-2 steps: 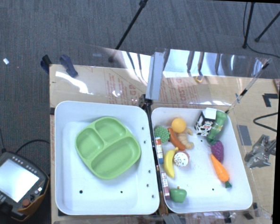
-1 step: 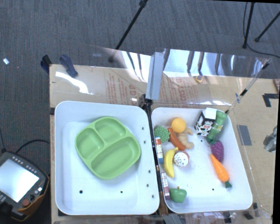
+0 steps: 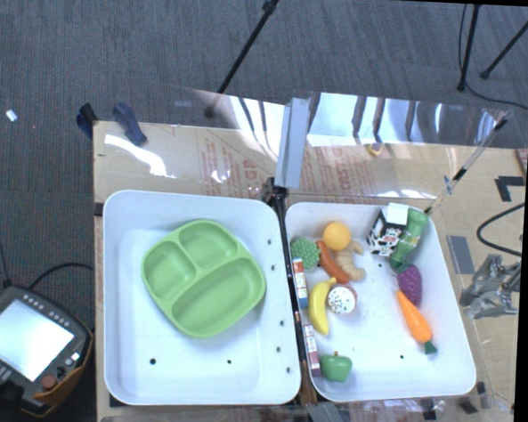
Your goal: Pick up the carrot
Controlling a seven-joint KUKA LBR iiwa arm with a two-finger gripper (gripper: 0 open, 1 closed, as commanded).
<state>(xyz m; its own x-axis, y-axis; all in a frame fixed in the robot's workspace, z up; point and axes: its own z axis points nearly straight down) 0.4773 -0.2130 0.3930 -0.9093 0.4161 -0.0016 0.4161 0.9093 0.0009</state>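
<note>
tool state: can't tell from here; carrot [image 3: 415, 318] lying in right bin [image 3: 456, 351] near right wall, just below purple fruit [image 3: 409, 283]; banana [image 3: 318, 311], green apple [image 3: 336, 367] there too; left bin [image 3: 117, 348] holds green divided plate [image 3: 204, 277]

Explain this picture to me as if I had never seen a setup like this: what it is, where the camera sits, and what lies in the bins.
One camera, fixed above a bench, looks down at a slant on two shallow white bins. The left bin holds a green divided plate. The right bin holds toy food: the carrot, which is the thing to be picked up, next to a purple piece, plus a banana, an orange ball, a green pepper, a green bottle and a black-and-white carton. The carrot lies free on the bin floor. The screen at lower left looks like the robot's control pad.
</note>
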